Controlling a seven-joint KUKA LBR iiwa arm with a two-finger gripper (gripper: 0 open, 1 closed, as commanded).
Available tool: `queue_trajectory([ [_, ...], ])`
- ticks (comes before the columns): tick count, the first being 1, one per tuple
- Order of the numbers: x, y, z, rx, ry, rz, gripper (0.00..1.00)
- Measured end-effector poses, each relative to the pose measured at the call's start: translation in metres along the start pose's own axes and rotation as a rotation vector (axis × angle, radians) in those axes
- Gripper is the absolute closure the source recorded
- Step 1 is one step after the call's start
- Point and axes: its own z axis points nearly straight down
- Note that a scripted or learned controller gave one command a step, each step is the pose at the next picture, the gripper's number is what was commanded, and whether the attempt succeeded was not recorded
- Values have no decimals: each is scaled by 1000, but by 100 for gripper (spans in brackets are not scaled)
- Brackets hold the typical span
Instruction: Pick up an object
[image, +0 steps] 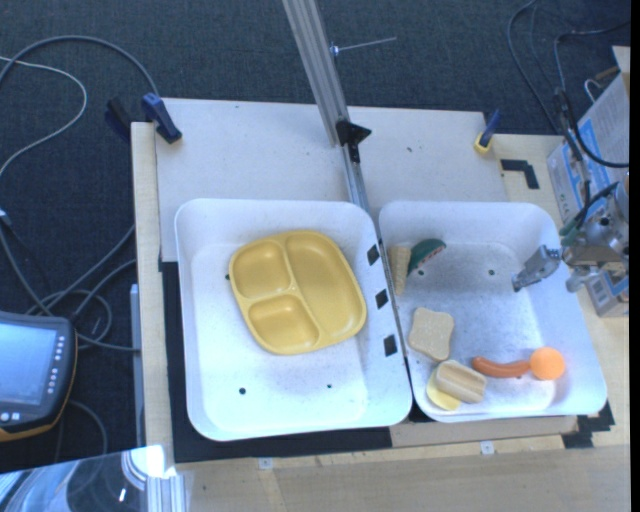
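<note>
The right bin (500, 215) holds several toy foods. A green-rinded watermelon slice (427, 252) lies at its upper left beside a tan wedge (400, 268). A slice of toast (431, 333) sits lower down, with a bun on a yellow base (459, 381) below it. An orange carrot (503, 367) and an orange ball (546, 363) lie along the front wall. My gripper (547, 283) hangs over the bin's right side, above and right of the carrot. It is open, with nothing between its fingers.
The left bin (210, 400) carries a yellow divided plate (296, 291). A metal pole (318, 60) runs down to the gap between the bins. Cables and a box crowd the right edge, and a screen sits at lower left.
</note>
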Motion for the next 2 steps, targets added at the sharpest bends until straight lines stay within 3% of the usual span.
queue_trajectory([
  [1,0,0,0,-1,0,0,0],
  [2,2,-5,62,6,2,2,0],
])
